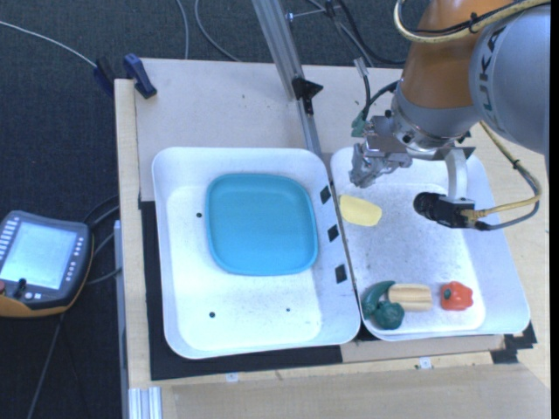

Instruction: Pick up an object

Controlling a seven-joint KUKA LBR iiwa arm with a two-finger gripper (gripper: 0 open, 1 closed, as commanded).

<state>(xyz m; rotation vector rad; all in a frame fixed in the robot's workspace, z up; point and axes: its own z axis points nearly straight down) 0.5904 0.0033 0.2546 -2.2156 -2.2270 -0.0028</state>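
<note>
In the right bin (pixel 498 269), a flat yellow piece (pixel 360 209) lies near the upper left corner. My gripper (pixel 367 171) hangs just above and behind it, apart from it, with nothing seen in it. Along the bin's front edge lie a green toy (pixel 383 305), a tan cylinder (pixel 410 297) touching it, and a red toy vegetable (pixel 455 296). The grey arm with its orange band (pixel 445 51) reaches in from the upper right.
The left bin (pixel 183 312) holds a square blue plate (pixel 262 223). A black device with a yellow cable (pixel 441 208) hangs off the wrist over the right bin. A slanted metal pole (pixel 281 51) stands behind the bins. A teach pendant (pixel 39 260) lies off the bench at left.
</note>
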